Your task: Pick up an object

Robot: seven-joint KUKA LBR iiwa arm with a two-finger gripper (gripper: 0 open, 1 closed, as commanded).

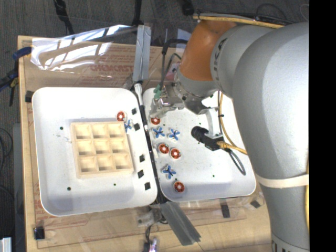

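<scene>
My gripper [159, 104] hangs over the far left corner of the right bin [231, 178]. Just in front of it lies a red ring [155, 121], apart from it. Two blue jacks [158, 133] [173, 135] lie a little nearer the camera. Further forward come a pair of red rings [164, 149] [175, 153], a third blue jack [168, 171] and one more red ring [179, 187]. Nothing shows held in the gripper.
The left bin [52, 188] holds a wooden grid tray [101, 147], with a red ring [121, 116] and a blue jack [128, 125] at its far right corner. The big grey arm [268, 88] covers the right bin's far and right side.
</scene>
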